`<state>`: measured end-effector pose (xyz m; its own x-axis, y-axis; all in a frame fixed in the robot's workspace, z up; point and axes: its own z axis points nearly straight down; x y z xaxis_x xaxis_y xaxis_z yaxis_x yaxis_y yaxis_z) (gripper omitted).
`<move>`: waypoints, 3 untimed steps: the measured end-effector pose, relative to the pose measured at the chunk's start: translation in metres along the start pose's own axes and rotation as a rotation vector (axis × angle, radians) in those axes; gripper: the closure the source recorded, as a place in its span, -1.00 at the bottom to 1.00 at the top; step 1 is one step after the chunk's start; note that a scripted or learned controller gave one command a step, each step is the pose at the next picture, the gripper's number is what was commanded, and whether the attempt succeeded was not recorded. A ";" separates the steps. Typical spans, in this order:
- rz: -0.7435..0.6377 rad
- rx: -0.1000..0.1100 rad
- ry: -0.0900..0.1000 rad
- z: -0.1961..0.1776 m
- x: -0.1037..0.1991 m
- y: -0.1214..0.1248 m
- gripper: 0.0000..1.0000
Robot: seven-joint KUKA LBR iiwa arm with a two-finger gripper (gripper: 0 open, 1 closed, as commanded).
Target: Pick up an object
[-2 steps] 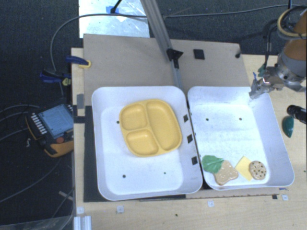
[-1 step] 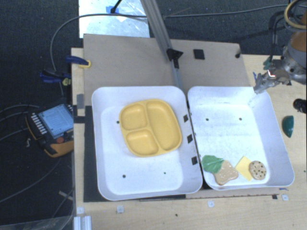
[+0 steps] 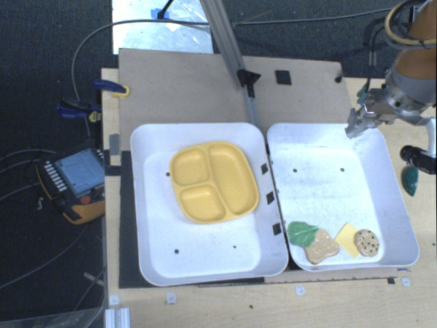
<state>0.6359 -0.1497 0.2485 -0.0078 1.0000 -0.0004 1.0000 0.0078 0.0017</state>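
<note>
Fingers of my gripper (image 3: 356,125) hang over the far right rim of the right bin (image 3: 328,176); whether they are parted or closed I cannot tell. Well apart, in that bin's near corner, lie 4 toy foods: green leaf (image 3: 301,233), toast (image 3: 321,247), cheese slice (image 3: 346,237), cookie (image 3: 367,242). Left bin (image 3: 153,203) holds a yellow 3-compartment plate (image 3: 213,181), both on a cardboard-topped bench (image 3: 177,80) above dark carpet (image 3: 48,60).
</note>
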 end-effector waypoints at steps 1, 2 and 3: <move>-0.002 0.001 0.001 0.000 0.062 -0.012 1.00; -0.002 0.001 0.002 -0.005 0.115 -0.021 1.00; -0.001 0.003 0.002 0.013 0.167 -0.038 1.00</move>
<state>0.5965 0.0170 0.2357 -0.0093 1.0000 0.0016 1.0000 0.0093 -0.0015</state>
